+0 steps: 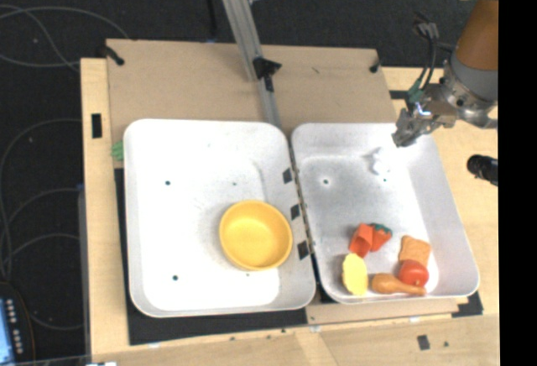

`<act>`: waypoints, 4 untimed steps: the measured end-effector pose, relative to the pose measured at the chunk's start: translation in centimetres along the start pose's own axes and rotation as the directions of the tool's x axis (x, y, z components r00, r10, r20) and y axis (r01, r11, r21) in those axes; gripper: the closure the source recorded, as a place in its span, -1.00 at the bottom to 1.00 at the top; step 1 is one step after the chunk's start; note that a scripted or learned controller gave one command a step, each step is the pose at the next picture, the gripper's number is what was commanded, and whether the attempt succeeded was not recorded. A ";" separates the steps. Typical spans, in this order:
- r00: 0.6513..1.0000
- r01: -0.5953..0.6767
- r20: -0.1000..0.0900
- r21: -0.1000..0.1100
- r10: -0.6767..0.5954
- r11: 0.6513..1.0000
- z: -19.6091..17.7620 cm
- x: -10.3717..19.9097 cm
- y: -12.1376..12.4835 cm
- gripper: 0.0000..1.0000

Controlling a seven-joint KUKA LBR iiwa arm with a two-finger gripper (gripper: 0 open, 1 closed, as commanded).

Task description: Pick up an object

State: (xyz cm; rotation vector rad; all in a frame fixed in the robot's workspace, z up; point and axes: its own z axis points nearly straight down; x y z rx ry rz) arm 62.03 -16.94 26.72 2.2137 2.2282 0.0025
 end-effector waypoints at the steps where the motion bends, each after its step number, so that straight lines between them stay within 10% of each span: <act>1: 1.000 0.000 0.000 0.002 0.000 1.000 0.2 5.6 -1.2 1.00; 4: 1.000 -0.003 -0.001 0.001 0.003 1.000 1.0 22.1 -1.1 1.00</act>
